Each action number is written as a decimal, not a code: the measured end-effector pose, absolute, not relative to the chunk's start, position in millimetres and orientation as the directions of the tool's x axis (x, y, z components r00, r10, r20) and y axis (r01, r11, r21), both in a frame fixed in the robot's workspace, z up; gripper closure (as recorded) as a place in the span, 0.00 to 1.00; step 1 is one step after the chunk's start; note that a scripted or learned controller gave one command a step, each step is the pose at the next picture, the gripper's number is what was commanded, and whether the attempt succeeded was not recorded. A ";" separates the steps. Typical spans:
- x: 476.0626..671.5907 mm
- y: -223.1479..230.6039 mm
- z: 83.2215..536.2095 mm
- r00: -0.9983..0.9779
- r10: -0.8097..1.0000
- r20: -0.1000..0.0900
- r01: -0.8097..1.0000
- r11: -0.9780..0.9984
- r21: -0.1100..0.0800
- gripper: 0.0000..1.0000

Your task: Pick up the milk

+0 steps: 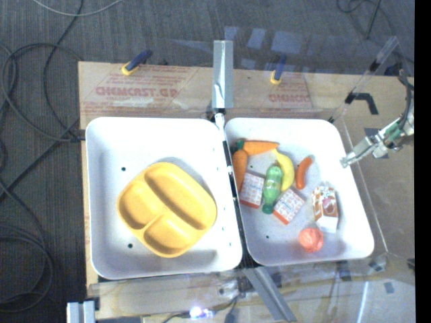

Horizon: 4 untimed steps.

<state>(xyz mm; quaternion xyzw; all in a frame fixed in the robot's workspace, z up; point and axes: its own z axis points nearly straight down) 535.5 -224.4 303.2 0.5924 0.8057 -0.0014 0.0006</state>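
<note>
The milk (325, 208) is a small white carton with an orange-brown top. It lies in the right bin (350, 244) near that bin's right wall. My gripper (367, 148) shows at the right edge of the view, above the bin's upper right rim. It stands up and to the right of the milk, apart from it, and nothing shows in its grasp.
The right bin also holds two carrots (259, 147), a banana (285, 169), a green bottle (271, 187), two red-and-white boxes (252, 189), a red sausage (304, 171) and a tomato (310, 239) just below the milk. A yellow divided plate (167, 208) lies in the left bin (108, 147).
</note>
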 end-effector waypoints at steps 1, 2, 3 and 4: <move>516.6 -223.2 197.8 -0.428 0.904 0.002 0.904 0.428 -0.001 0.00; 515.8 -221.8 109.8 -0.439 0.899 0.003 0.899 0.439 0.001 0.00; 516.7 -220.7 117.5 -0.439 0.898 0.005 0.898 0.439 0.002 1.00; 508.9 -157.1 209.9 -0.372 0.928 0.001 0.928 0.372 -0.002 1.00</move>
